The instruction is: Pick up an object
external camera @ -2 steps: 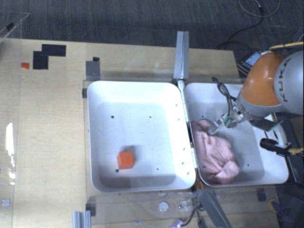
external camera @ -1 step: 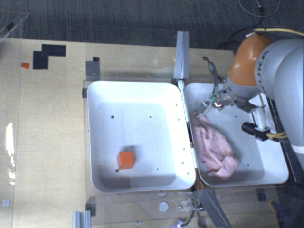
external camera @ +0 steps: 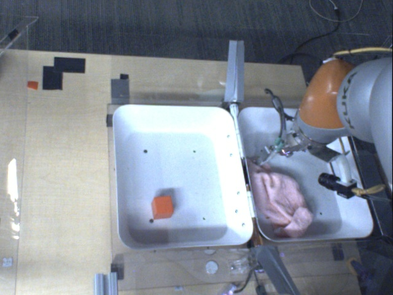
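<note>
Grey arm with orange band over right bin (external camera: 350, 223), gripper (external camera: 270, 154) just above crumpled pink cloth (external camera: 280, 200), jaw state cannot be told, small orange cube (external camera: 163, 207) in left bin (external camera: 184, 128) on counter (external camera: 55, 183)

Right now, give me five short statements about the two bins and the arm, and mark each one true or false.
1. The orange block lies in the left bin. True.
2. The pink cloth lies in the left bin. False: it is in the right bin, near its front.
3. The gripper is above the right bin, just behind the pink cloth. True.
4. The gripper holds the orange block. False: the block rests alone on the left bin's floor, far from the gripper.
5. The orange block is touching the pink cloth. False: they sit in separate bins, with the bin walls between them.
</note>
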